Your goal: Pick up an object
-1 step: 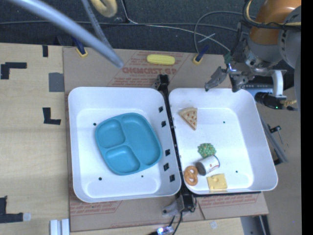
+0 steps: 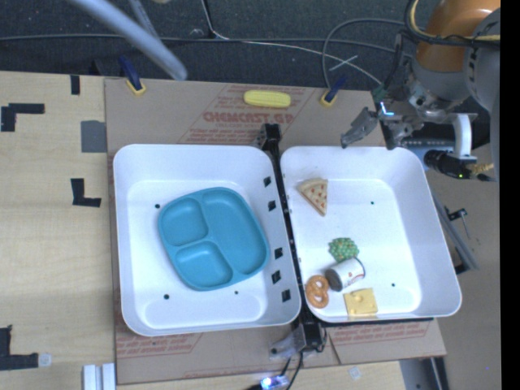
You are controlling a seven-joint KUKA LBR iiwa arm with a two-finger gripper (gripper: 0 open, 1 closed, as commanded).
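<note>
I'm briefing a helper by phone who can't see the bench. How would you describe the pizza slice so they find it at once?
Start at the right-hand white bin. Near its far left corner, beside the divider between the bins, lies the pizza slice, alone. It is a tan triangle with red dots, set well apart from the cluster of broccoli, can, pretzel and cheese nearer the front.

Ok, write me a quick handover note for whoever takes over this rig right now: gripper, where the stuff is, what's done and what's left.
Gripper: raised over the back rim of the right bin, fingers open, holding nothing.
Right bin holds: pizza slice near the back left; broccoli, small can, pretzel and cheese piece clustered at the front.
Left bin: blue divided plate.
Yellow banana-like piece lies on the cardboard behind the bins.
Done: nothing picked yet.
Left: descend on one object, close, lift.
</note>
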